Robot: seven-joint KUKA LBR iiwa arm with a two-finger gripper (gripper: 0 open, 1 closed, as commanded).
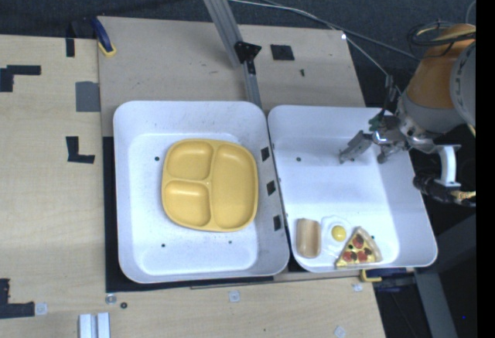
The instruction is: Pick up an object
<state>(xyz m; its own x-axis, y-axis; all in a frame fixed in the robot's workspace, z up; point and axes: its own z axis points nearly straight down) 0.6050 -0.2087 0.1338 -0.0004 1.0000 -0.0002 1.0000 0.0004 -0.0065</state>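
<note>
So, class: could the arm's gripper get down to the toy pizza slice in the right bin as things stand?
Probably yes. The gripper sits over the right bin's far end; bare floor lies between it and the pizza slice. The fried egg crowds the slice's side.
</note>
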